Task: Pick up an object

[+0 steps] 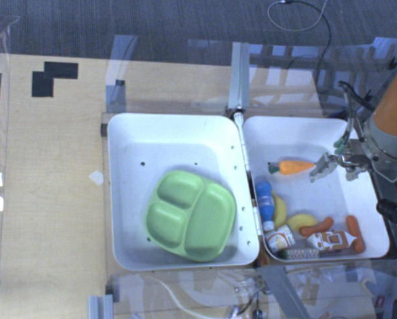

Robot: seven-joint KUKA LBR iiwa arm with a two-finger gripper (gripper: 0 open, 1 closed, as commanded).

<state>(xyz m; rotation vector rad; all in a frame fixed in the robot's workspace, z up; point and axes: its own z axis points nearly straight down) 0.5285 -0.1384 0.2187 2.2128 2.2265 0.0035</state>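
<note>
Arm: the grey KUKA arm, orange band above its wrist, reaches in from the right over the right bin [305, 135].
Tool: the tool [322, 168] hangs low over the right bin's middle, its grey fingertips just right of the carrot's blunt end; nothing shows between the fingers, and whether they stand wide or narrow I cannot tell.
Carrot: an orange toy carrot [295, 167] with a green top lies on the white floor of the right bin, pointing left to right, close beside the tool.
Left wall of right bin: a small bottle with a blue cap [264, 198] lies along the divider side, with a yellow banana [279, 209] just beside it.
Front of right bin: a second yellow piece [303, 220], a red-brown sausage [316, 227], a small printed carton [331, 242] and a further orange-brown sausage [354, 233] crowd the near edge; a small labelled jar [281, 238] sits at the near left corner.
Left bin: the left bin [129, 178] holds a green divided plate [190, 214], three compartments up, lying toward the near right of the bin.
Bench: both bins sit side by side on the pale wood bench [46, 191], with clear panels standing around them.
</note>
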